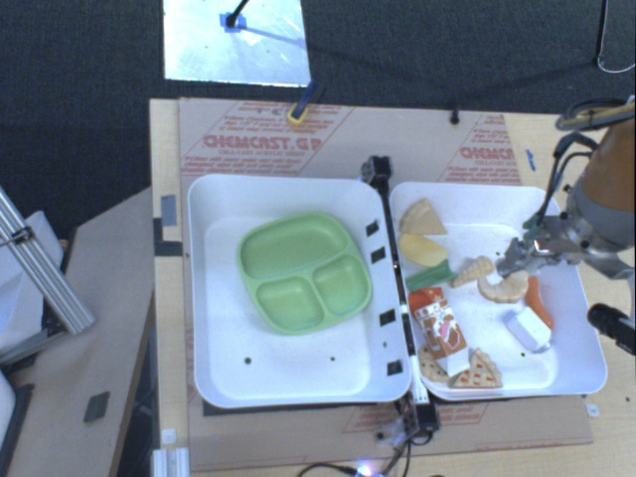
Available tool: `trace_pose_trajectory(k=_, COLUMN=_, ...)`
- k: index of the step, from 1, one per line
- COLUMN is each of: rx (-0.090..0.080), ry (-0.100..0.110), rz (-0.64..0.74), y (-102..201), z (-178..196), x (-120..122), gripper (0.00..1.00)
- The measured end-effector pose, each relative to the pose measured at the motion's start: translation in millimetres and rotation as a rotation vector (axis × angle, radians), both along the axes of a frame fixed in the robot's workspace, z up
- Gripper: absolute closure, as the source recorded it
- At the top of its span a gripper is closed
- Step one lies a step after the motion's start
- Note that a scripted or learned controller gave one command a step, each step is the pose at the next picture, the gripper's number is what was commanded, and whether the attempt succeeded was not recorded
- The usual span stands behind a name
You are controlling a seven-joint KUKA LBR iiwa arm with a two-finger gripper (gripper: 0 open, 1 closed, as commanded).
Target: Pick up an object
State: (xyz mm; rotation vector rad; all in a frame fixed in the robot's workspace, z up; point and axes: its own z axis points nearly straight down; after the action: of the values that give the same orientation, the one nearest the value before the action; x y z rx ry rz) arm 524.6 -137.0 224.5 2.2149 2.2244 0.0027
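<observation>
The right bin holds several toy foods: a pale wedge, a yellow piece, a green stick, a tan bread-like piece, a round cookie-like piece, an orange carrot, a white block, a red-and-white packet and a pizza slice. My gripper hangs over the middle of this bin, just above the round piece and the tan piece. Nothing shows between its fingers.
The left bin carries a green sectioned tray. A black divider strip runs between the bins. The arm's orange band comes in over the right bin's right rim. A metal frame stands at the far left.
</observation>
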Motion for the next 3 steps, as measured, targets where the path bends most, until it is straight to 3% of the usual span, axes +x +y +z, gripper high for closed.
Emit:
trace_pose_trajectory(k=1, rx=0.002, ry=0.0, rz=0.006, y=55.9, z=8.9, x=12.5, gripper=1.0)
trace_pose_trajectory(k=3, rx=0.003, ry=0.003, rz=0.006, y=161.9, z=-10.6, x=25.7, gripper=1.0)
